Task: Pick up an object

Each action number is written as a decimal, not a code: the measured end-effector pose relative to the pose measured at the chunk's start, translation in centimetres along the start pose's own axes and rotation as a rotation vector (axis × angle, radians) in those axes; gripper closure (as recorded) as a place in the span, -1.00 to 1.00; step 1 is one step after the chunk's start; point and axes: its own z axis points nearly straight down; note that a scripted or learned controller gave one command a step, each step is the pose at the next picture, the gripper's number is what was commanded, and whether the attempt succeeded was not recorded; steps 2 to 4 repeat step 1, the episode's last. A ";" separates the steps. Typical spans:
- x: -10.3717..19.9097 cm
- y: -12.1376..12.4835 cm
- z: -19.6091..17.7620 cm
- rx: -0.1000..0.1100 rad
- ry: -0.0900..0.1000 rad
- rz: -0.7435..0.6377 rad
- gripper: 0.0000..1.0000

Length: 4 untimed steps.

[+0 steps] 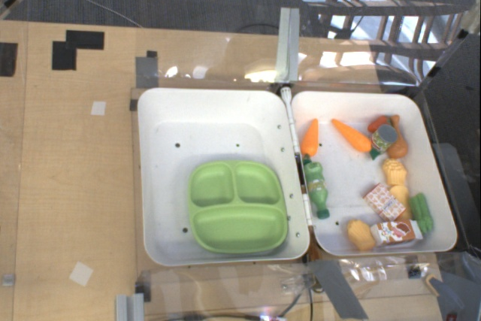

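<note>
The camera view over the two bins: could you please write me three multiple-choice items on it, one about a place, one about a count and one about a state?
1. Where does the green plate lie?
A. In the left bin
B. In the right bin
C. On the bench outside the bins

2. How many compartments does the green plate have?
A. Two
B. Three
C. Five

3. How does the green plate sit?
A. Upside down
B. Propped on edge against a wall
C. Flat, open side up

Answers: 1 A, the plate rests on the left bin's floor. 2 B, two small sections sit above one wide one. 3 C, its hollows face the camera.
</note>
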 end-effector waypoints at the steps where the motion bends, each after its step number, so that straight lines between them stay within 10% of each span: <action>1: -0.1 0.2 -1.5 0.001 -0.013 -0.003 1.00; 4: -0.1 0.2 -1.5 0.001 -0.013 -0.003 1.00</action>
